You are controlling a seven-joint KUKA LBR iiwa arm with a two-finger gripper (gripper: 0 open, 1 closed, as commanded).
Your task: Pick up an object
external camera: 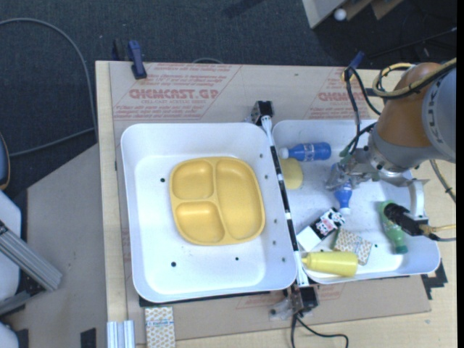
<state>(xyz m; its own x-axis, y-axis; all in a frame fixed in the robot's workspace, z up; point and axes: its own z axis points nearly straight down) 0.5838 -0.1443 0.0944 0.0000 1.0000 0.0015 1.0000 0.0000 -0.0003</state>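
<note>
The likeliest thing to pick was a small blue plastic piece (344,197), lying near the middle of the right-hand shallow white bin (319,125). The grey two-finger gripper (344,182) hung directly above it and looked close to touching it. I could not tell from this angle whether the gripper was apart or closed, nor whether it had the piece. I judged the piece light, stiff and a little slippery, best taken across its narrow width. Around it in the same bin lay a blue plastic bottle (308,151) on its side toward the back, and a pale yellow rounded lump (292,173) against the left wall. In front were a small black-and-white item (330,223), a flat patterned packet (357,246), and a long yellow plastic shape (330,263) along the front wall. A green plastic bottle (395,236) lay to the right. The left-hand shallow white bin (145,216) held a yellow plastic plate with three compartments (216,199), nothing on it.
</note>
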